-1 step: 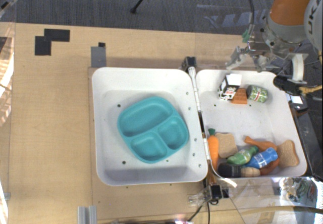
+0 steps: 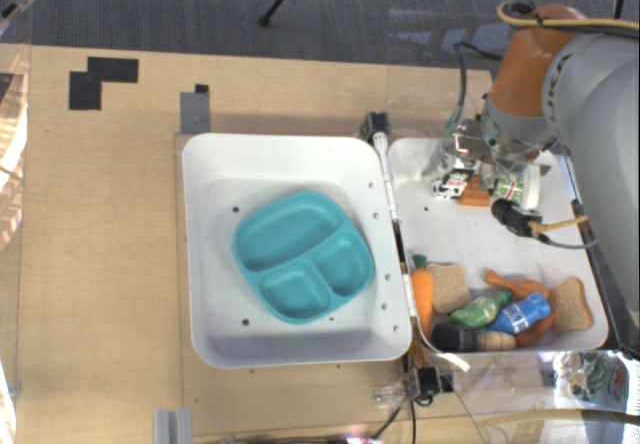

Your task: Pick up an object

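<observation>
On a pale wooden counter [image 2: 100, 262] two shallow white bins sit side by side, and the grey arm [image 2: 590, 102] with its orange band reaches in from the right, its end effector [image 2: 478, 180] low over the far end of the right bin [image 2: 420, 167]. The left bin [image 2: 205, 232] holds a teal divided tray [image 2: 302, 255]. The pickable objects crowd the near end of the right bin, well apart from the end effector: an orange carrot [image 2: 423, 297] against the dividing wall, a tan bread-like slice [image 2: 449, 285], a green bottle-shaped toy [image 2: 479, 311], a blue one [image 2: 524, 312] touching it, a dark piece [image 2: 455, 337] below and a brown biscuit-like piece [image 2: 570, 302] at the right. Whether the end effector is spread or closed cannot be told from this angle; a small orange-and-white patch sits right at its tip, but it cannot be said to be gripped or even a loose object. The risk, judging from here, is a close on bare bin floor, since the pile lies toward the opposite end. A descent into that pile carries its own hazard: the toys touch and overlap, so the tips may land on two at once, or nudge one against the wall and have it slip out.
</observation>
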You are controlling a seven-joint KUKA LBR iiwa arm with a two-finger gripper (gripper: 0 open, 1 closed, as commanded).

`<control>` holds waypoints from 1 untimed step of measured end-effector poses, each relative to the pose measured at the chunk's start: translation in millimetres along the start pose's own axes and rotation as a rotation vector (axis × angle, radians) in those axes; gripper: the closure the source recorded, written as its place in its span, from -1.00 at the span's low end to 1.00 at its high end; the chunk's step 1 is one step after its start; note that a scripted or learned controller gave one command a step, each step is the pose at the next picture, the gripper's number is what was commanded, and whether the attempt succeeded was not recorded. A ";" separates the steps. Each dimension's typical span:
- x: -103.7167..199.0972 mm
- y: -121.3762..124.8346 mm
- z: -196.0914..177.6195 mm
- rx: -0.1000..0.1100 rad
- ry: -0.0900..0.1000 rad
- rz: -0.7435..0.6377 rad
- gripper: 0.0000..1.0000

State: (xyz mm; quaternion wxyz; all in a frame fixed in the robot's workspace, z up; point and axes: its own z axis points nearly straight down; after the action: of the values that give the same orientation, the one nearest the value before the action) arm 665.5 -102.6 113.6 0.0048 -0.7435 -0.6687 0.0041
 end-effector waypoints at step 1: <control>2.3 6.5 -21.5 -0.023 0.000 -0.008 1.00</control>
State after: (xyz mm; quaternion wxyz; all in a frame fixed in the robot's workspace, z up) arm 672.5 -101.0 135.0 -0.0037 -0.7409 -0.6716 -0.0034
